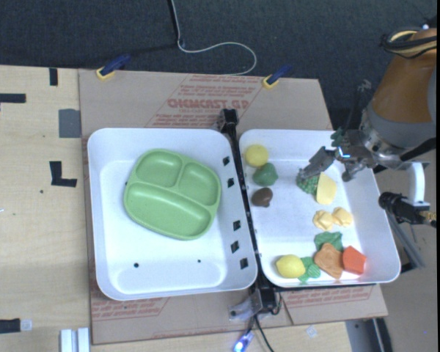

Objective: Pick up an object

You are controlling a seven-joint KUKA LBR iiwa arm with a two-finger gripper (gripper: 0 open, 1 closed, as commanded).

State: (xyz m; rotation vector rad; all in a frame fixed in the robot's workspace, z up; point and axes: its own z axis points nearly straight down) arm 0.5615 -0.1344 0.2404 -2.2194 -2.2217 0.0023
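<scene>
Nearest the camera, along the front of the right bin (374,270), sat a yellow lemon (290,265), an orange piece (328,259) and a red block (353,260). Beyond them lay pale yellow pieces (331,218). Farther back, the gripper (324,166) stood spread over a pale yellow slice (326,189), apparently gripping nothing. The green divided plate (173,193) filled the left bin (110,255).

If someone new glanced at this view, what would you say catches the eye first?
Most likely the green divided plate, lying alone and slightly askew in the left bin. Next comes the cluster of small toy foods in the right bin: a yellow ball near the top left, and an orange piece and red block at the bottom. The arm's hand reaches in over that bin's upper right.
</scene>
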